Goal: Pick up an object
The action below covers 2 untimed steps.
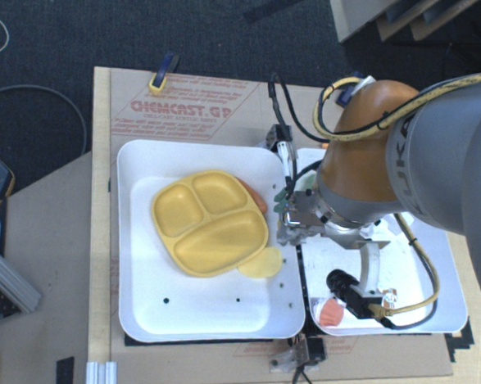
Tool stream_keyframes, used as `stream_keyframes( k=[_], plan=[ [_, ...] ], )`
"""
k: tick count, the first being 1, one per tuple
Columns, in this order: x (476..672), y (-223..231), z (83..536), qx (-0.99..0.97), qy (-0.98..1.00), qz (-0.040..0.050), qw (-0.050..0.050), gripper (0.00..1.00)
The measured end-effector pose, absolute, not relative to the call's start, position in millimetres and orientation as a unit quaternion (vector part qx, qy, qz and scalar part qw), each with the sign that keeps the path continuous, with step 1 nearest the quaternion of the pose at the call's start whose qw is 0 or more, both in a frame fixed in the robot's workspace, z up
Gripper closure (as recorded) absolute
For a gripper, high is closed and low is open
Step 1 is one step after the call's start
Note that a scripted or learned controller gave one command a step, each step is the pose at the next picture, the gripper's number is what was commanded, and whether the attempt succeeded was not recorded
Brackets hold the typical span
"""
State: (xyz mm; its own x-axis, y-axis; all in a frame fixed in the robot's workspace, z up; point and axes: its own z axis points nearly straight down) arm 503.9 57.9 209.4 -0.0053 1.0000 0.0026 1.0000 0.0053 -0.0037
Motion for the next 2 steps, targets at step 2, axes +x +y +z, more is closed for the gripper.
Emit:
stream_keyframes(
  k=[2],
  plan=[
    [479.5, 119, 407, -0.702, -0.712, -0.0045, -0.001, 1.00]
  ],
)
